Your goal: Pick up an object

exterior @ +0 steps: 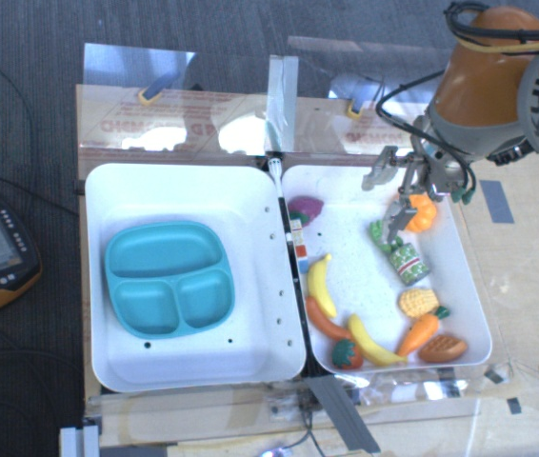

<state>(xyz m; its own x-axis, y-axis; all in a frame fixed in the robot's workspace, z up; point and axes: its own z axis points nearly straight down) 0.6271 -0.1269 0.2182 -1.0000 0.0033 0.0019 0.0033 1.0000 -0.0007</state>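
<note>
Toys crowd the right white plastic bin [471, 284], so we hang our grey two-finger gripper [401, 187] over its upper part. The spread fingers hold nothing. A green-and-red can [401, 254] lies just below the tips, and a small orange fruit [423, 213] sits beside them. From the right, our orange-banded arm [487, 74] reaches in with its wrist pitched downward.
</note>
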